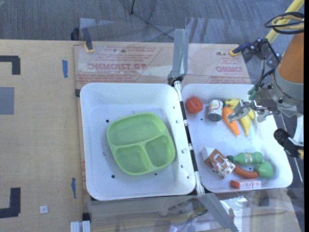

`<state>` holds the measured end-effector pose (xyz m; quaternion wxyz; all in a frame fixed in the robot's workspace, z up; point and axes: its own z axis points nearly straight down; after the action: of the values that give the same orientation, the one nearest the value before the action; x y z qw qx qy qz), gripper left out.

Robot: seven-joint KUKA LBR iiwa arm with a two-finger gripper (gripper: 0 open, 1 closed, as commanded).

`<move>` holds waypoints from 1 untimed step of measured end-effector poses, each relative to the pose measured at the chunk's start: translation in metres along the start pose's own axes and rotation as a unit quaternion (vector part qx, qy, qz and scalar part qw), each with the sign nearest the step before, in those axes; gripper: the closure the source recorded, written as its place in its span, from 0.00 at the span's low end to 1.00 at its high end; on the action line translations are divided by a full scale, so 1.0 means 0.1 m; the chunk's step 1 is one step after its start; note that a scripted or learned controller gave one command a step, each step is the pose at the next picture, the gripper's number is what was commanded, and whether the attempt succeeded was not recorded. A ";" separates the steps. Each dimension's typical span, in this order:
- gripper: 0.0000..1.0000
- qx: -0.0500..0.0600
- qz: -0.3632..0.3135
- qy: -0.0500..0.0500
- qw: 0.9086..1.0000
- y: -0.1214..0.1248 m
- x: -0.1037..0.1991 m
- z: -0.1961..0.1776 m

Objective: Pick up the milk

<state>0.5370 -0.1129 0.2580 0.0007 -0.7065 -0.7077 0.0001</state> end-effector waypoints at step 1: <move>0.00 0.000 0.029 0.000 1.000 -0.45 0.30 0.66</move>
<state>0.4922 -0.0831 0.1919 0.0004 -0.7264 -0.6872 0.0002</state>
